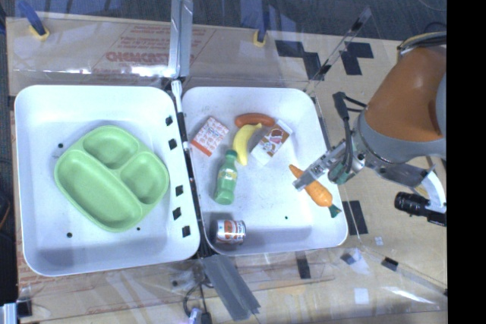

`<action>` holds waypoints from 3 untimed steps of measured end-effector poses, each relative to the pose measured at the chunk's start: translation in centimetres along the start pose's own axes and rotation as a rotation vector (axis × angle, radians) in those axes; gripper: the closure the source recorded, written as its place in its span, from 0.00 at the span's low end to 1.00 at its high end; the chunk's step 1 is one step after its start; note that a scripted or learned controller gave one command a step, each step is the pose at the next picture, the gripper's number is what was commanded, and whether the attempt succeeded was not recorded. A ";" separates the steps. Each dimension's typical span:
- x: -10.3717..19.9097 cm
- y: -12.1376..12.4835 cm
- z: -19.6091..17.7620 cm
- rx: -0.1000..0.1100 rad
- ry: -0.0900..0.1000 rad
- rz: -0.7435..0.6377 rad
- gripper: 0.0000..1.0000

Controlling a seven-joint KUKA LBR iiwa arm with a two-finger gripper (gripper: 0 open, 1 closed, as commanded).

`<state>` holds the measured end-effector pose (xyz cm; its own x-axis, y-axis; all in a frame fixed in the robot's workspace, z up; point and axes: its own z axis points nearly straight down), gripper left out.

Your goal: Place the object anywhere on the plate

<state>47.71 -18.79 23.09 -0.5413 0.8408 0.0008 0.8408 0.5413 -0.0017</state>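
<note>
The small orange toy carrot (pixel 317 189) with a dark green tip lies slantwise at the right edge of the right white bin (pixel 304 228), its green end reaching over the rim toward the bench (pixel 380 269). The grey tool (pixel 325 168) sits directly over the carrot's upper end, at the end of the grey arm with the orange band (pixel 406 99). Whether it has hold of the carrot, or how far it is open, cannot be told from this angle.

The left white bin (pixel 38 239) holds the light green plastic plate (pixel 111 176) with three compartments, lying near the bin's middle with nothing on it.

The right bin carries the other things, all well apart from the carrot:
- a red-brown toy sausage (pixel 254 119) near the far wall;
- a yellow toy banana (pixel 244 143) just below the sausage;
- a small white and brown carton (pixel 271 142) just beside the banana on its right;
- a small orange and white packet (pixel 209 136) to the banana's left;
- a green plastic bottle (pixel 225 178) lying below the banana;
- a small silver and red can (pixel 229 231) on its side against the near wall.

The raised rims of both bins, meeting along a dark divider strip (pixel 179 163), lie between the carrot and the plate.
</note>
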 end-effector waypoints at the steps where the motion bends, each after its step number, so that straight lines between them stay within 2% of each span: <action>1: 8.0 5.7 -0.3 0.003 0.004 -0.174 1.00; 2: 14.3 9.2 1.5 0.002 0.002 -0.383 1.00; 3: 21.2 18.0 3.9 0.004 0.002 -0.448 1.00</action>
<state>51.35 8.74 19.22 -0.8520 0.5235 0.0041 0.5234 0.8520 -0.0049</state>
